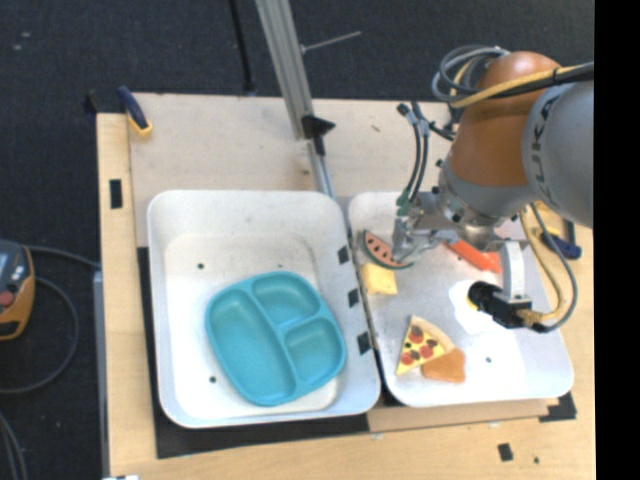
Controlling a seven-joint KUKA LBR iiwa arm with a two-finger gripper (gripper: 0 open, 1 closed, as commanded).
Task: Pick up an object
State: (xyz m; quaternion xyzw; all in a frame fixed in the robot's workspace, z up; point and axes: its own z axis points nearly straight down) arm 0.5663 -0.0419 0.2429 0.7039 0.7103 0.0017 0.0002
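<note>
I see the gripper (403, 249) low in the right bin (540, 373), its tip at the watermelon slice (378, 250) by the left wall; I cannot tell its state. A yellow block (380, 281) sits just below, and a pizza slice (425, 349) nearer the front.

dark carpeted floor (120, 28), pale wooden bench (220, 138), slanted aluminium post (285, 53), loose black cables (45, 328)
</note>
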